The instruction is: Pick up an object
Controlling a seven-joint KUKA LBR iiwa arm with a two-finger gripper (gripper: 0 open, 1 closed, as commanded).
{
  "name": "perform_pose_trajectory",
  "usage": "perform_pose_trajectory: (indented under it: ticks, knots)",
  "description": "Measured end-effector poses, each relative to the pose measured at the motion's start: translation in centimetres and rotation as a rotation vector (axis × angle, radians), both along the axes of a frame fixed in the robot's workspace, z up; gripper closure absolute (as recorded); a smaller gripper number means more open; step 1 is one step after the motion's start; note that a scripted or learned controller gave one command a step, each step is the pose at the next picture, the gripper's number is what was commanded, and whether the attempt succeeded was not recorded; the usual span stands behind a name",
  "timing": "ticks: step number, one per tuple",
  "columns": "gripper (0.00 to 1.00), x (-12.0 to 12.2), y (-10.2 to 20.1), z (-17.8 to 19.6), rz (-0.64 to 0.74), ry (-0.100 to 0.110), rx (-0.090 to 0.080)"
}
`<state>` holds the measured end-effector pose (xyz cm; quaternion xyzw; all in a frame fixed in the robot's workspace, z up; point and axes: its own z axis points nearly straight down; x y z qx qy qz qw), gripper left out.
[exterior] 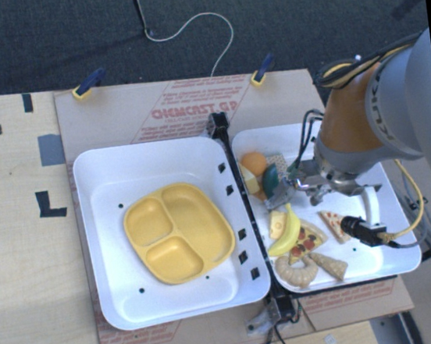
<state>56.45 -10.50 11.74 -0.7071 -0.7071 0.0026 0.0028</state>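
Observation:
The right bin (393,262) holds several toy foods: an orange (253,162), a yellow banana (286,230), a pizza slice (312,238), a second small slice (333,225), a pale ring-shaped pastry (296,273) and a tan wedge (331,267). My gripper (277,186) is low in this bin's left part, just right of the orange and above the banana. A teal item (269,177) lies right by it, partly hidden. I cannot make out whether anything is gripped.
The left bin (100,222) holds a yellow three-compartment plate (178,232). A black divider (239,203) runs between the bins. The grey arm with its orange band (351,122) covers the right bin's upper right. A black cable (382,238) hangs near the right wall.

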Motion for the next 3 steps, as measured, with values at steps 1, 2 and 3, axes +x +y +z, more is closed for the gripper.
perform_pose_trajectory:
  ticks: [1,2,3]
  knots:
    - [0.0,0.0,0.1,-3.5,0.002,-0.006,-0.001]
    - [1.0,0.0,0.1,-2.3,0.002,-0.006,-0.001]
    - [1.0,-0.8,0.1,2.3,0.0,-0.009,0.0]
